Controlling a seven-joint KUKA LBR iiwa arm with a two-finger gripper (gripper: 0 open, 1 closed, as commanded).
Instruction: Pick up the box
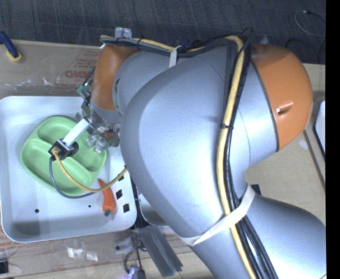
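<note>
Lettering (80,73) on cardboard (36,60), seemingly illegible

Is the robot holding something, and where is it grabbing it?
Cannot tell. The gripper hangs over the green dish, too blurry to see any hold.

Dark carpeted floor (175,7), brown bench top (42,65), blue clamp (9,45) at its corner

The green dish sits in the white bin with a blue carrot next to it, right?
No, the carrot is orange, not blue; the camera view shows it. It does lie next to the green dish in the white bin.
</note>
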